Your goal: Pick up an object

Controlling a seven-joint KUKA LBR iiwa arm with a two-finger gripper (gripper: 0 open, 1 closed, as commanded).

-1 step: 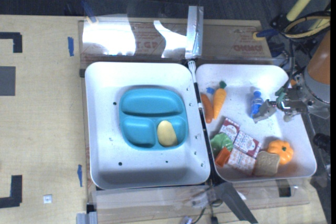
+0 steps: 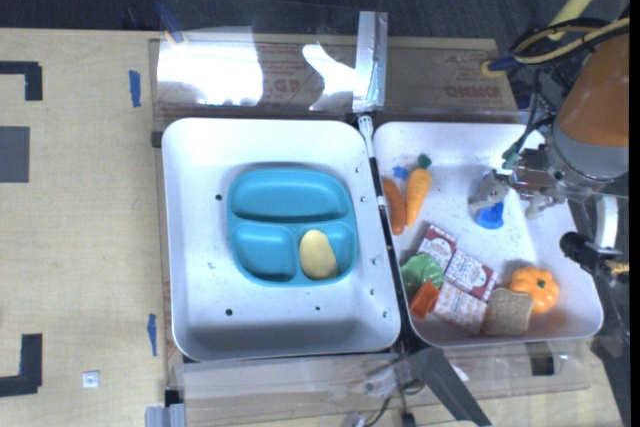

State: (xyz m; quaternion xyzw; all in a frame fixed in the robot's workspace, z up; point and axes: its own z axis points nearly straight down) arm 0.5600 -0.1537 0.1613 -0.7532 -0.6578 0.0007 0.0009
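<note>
**A:** ok so what's cluttering things up in the camera view?

**B:** Two white bins side by side. The left bin [image 2: 190, 245] has a blue divided tray [image 2: 275, 205] sitting in it, and a yellowish potato-looking thing [image 2: 318, 254] is in the tray's near right compartment. The right bin [image 2: 450, 143] is the busy one: an orange carrot [image 2: 417, 195] with a green top leans along its left wall, with a second orange piece [image 2: 394, 205] just left of it. Nearer along the same side there's a bit of green [image 2: 422, 269] and something red [image 2: 424, 298], touching a printed red-and-white packet [image 2: 456, 280]. A slice of bread [image 2: 507, 312] rests against the packet's right end, and a small orange pumpkin [image 2: 533, 286] sits right beside the bread, toward the near right corner.

**A:** and the arm?

**B:** Comes in from the right, orange band [image 2: 600, 105] over the bin's right edge, wrist angled down and left. The gripper [image 2: 492, 200] is low over the far right part of the bin, with a small blue object [image 2: 490, 215] right at its tip. Honestly can't tell whether it's pinched or just sitting under there, too small and blurry.
</note>
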